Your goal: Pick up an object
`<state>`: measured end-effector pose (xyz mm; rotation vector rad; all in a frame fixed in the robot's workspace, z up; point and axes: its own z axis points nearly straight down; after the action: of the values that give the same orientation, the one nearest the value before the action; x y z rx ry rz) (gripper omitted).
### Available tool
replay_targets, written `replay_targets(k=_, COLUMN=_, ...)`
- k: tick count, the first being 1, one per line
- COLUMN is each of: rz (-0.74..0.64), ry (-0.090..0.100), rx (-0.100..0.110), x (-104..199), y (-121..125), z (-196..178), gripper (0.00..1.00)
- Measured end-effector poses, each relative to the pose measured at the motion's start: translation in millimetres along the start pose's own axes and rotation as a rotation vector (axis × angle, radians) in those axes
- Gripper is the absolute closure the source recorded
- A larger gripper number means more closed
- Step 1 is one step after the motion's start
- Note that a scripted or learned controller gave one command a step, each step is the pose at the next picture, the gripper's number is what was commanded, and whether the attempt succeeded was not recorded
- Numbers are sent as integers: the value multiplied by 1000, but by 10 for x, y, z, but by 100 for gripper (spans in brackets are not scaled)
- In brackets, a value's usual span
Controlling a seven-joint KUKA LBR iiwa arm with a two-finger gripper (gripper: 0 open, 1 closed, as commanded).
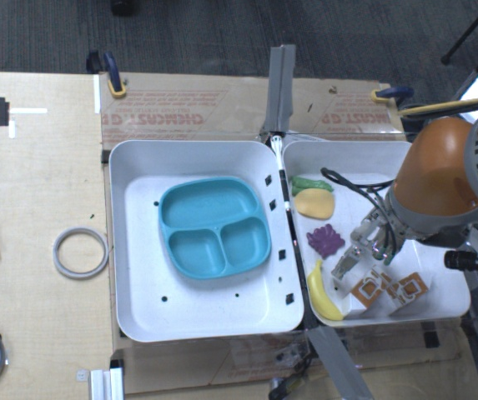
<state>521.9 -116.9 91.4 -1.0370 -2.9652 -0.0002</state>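
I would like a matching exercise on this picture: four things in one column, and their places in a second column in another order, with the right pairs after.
Things:
1. blue tray
2. banana
3. grey ring
4. purple toy

Places:
A. on the wooden bench, left of both bins
B. in the left bin
C. right bin, along its near left edge
D. right bin, below the yellow and green toy

Pairs: 1-B, 2-C, 3-A, 4-D
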Motion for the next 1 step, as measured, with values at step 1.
replay_targets(k=1, rz=-59, ry=-4, rx=0, x=-949, y=-95, z=-10, gripper=0)
